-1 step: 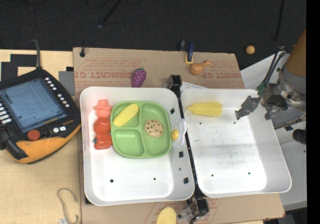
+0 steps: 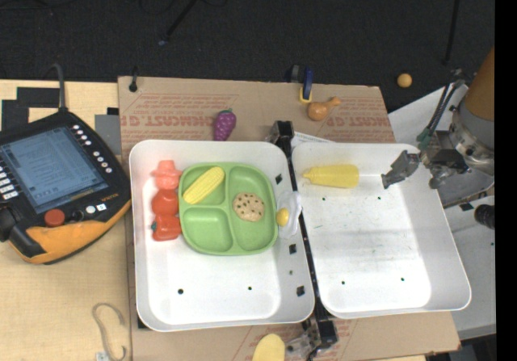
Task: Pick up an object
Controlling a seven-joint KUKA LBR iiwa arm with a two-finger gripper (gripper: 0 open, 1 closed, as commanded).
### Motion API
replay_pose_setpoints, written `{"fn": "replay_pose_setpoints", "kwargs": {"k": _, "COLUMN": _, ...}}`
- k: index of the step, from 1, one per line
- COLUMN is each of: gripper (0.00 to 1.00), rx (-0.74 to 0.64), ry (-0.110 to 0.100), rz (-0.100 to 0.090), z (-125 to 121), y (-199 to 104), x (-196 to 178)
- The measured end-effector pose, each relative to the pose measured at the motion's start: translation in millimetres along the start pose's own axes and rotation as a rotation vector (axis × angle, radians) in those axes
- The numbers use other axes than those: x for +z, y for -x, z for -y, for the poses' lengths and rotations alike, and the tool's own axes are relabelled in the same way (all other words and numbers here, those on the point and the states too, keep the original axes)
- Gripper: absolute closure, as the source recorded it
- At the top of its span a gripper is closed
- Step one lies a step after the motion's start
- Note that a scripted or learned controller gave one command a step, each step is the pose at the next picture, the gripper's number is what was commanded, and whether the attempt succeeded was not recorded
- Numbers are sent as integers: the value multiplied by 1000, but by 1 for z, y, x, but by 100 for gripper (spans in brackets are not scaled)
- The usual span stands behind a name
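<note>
Gripper (image 2: pixel 414 167) fingers apart w/ nothing between, over right bin (image 2: pixel 380 270); cardboard (image 2: pixel 258 105) print unreadable upside-down.

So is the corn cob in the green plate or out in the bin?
In the plate: the corn cob lies in the upper-left compartment of the green divided plate.

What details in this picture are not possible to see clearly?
- Gripper, camera view: dark and small, so its finger gap is unreadable.
- Arm: cut off by the right edge.
- Yellow piece: cut by the bottom edge.
- Small yellow item: half behind the green tray's rim.
</note>
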State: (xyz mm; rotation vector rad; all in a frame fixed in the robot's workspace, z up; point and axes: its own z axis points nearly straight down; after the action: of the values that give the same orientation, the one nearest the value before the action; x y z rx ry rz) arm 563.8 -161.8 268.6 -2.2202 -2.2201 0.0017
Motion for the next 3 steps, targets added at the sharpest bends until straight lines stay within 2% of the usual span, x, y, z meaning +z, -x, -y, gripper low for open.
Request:
{"fn": "replay_pose_setpoints", "kwargs": {"k": 1, "gripper": 0, "rx": -1, "ry": -4, "rz": -1, "z": -6, "y": 6, "x": 57}}
{"fn": "replay_pose_setpoints", "kwargs": {"k": 3, "gripper": 0, "rx": 0, "ry": -4, "rz": -2, "z": -8, "y": 1, "x": 146}}
